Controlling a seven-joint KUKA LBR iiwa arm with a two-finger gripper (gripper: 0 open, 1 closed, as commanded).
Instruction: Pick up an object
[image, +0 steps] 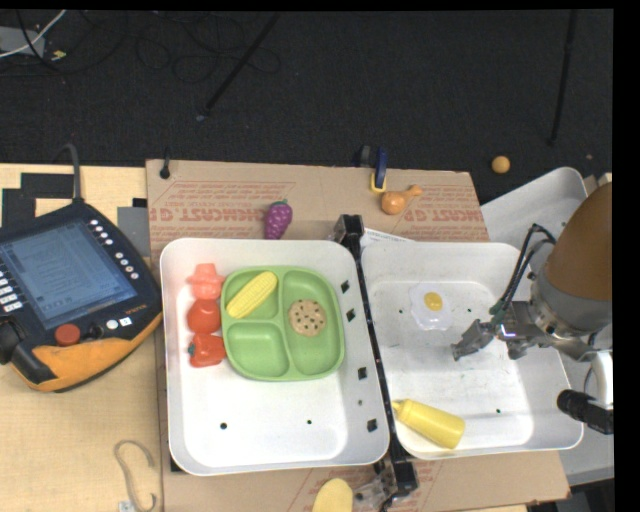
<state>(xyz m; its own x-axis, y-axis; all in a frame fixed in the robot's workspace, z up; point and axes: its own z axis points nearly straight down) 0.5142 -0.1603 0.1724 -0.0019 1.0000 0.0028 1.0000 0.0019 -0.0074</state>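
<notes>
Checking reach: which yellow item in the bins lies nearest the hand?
The fried egg in the right bin, just left of the hand; the mustard bottle and corn lie farther.

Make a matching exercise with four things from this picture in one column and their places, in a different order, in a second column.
Things:
1. yellow toy corn cob
2. round brown cookie
3. white fried egg with yellow yolk
4. yellow plastic bottle

Places:
A. right bin, near its front rim
B. green tray, upper left compartment
C. right bin, upper middle of its floor
D. green tray, upper right compartment

Pairs: 1-B, 2-D, 3-C, 4-A
</notes>
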